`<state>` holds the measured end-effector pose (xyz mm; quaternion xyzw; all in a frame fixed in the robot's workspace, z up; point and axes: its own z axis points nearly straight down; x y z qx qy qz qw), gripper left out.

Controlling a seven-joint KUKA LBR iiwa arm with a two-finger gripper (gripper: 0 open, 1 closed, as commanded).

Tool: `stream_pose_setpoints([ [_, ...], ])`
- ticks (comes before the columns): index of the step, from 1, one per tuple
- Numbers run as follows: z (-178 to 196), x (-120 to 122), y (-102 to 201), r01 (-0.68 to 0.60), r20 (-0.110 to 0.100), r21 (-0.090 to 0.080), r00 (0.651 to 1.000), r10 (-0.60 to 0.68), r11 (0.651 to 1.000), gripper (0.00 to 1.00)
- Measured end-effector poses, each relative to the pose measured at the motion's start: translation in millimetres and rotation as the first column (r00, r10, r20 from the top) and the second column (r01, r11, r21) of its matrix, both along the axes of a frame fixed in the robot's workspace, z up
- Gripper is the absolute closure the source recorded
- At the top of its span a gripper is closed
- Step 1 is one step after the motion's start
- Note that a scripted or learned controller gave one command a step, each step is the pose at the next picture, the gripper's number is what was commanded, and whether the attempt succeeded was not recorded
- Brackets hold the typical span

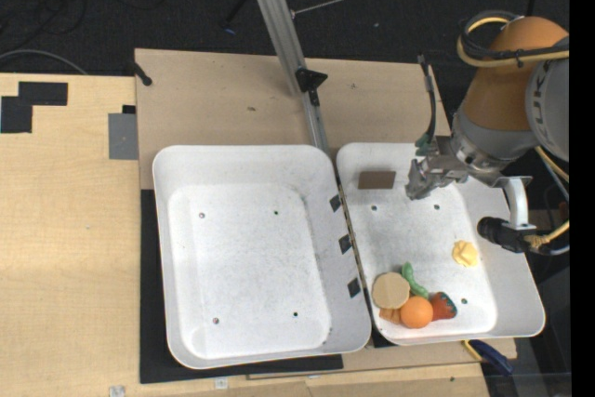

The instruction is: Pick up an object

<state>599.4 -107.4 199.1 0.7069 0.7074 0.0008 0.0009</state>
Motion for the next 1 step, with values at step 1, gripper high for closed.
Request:
stream_pose_setpoints([
  [1, 53.0, 0.7, -1.7, 0.0, 0.001, 0.0, 1.0, 0.0, 1.0, 1.0],
])
